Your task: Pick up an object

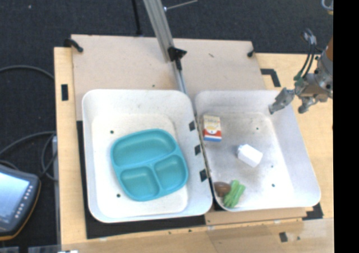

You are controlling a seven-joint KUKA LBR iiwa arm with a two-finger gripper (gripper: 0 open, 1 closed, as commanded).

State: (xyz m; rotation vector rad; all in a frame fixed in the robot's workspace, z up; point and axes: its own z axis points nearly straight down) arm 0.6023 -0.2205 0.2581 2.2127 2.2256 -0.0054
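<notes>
From the overhead camera view: the claw (293,100) hangs over the right bin (291,134) at its far right corner, and whether it is parted or clenched I cannot tell. Nothing sits between its tips. Candidates lie toward the bin's middle and near edge. The white block (249,155) is nearest, down and left of the claw, long axis slanting across the bin floor. The carton (212,128) stands by the left wall; the green piece (235,194) and brown lump (222,188) touch in the near left corner. Bare floor surrounds the block, so room looks good. The left bin (101,106) carries a teal tray (148,163). Both bins rest on the bench (224,61).
</notes>
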